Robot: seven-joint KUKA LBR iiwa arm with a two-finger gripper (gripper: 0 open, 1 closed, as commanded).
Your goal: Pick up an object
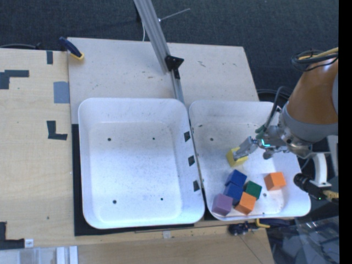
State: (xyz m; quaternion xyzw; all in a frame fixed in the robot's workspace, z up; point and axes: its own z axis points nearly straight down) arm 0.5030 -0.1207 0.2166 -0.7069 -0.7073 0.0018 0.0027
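Over the right bin [220, 114], the gripper [246, 149] has its fingers pinched on a yellow block [237, 157], tilted, long axis running roughly left-right, near the bin's middle. Below it sits a cluster: two blue blocks [236, 183], a green block [253, 189], a purple block [223, 204], two orange blocks [274, 180]. No readable writing anywhere.

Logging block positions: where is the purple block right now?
The purple block sits at the right bin's front-left corner, just left of the blue blocks.
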